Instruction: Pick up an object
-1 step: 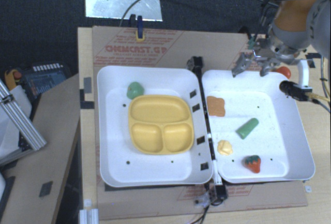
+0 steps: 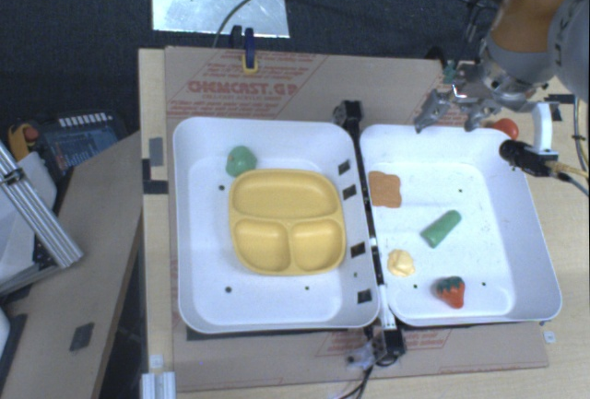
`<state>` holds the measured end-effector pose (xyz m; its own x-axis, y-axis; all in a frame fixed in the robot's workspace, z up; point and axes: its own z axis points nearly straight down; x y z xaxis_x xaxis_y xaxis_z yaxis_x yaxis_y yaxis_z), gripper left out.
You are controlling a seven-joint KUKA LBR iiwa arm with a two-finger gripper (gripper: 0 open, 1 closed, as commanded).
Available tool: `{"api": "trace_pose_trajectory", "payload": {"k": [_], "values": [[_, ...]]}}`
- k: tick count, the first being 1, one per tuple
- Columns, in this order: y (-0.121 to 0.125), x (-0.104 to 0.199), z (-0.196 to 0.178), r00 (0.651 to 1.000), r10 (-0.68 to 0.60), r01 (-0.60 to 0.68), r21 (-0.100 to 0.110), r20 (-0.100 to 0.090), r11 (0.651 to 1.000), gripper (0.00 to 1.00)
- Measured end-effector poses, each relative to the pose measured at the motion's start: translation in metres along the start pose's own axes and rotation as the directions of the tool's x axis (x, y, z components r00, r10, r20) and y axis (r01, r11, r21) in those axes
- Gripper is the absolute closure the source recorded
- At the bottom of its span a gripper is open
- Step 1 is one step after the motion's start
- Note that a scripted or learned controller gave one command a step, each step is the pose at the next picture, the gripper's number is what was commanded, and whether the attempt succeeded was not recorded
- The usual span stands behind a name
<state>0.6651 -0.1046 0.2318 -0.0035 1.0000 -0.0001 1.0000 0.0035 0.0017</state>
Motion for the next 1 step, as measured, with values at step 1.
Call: {"api": "trace_pose_trajectory", "payload": {"k": [1], "values": [[-0.0014,-0.0099,0.0484,1.0,0.003,-0.003,0.002,0.001,1.0,0.0]]}}
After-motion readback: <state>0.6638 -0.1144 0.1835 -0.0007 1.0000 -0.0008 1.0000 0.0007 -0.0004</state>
